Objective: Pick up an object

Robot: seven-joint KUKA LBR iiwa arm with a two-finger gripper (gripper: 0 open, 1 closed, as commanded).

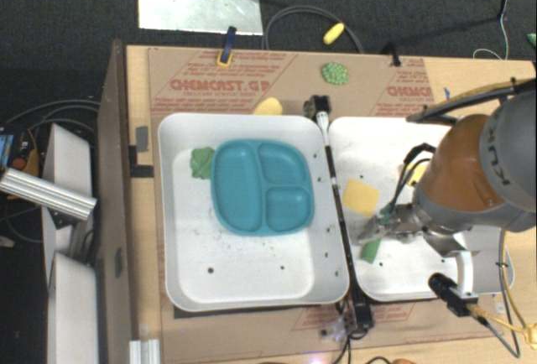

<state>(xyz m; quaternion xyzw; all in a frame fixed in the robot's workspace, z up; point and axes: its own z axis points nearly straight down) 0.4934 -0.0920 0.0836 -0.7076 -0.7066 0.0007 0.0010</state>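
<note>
In the right bin (394, 140) a flat yellow block (362, 195) lies near the left wall. A small green piece (370, 251) lies just in front of it. My gripper (375, 229) reaches in from the right and sits low between the two, just above the green piece and below the yellow block. Nothing is visibly held in it. The grey arm with its orange band (457, 169) covers the right half of that bin.
The left bin (180, 211) holds a blue divided plate (261, 186) with a green leafy piece (201, 161) at its left edge. A black tool (320, 111) lies along the wall between the bins. On the cardboard behind lie a yellow item (268, 107) and a green round item (335, 73).
</note>
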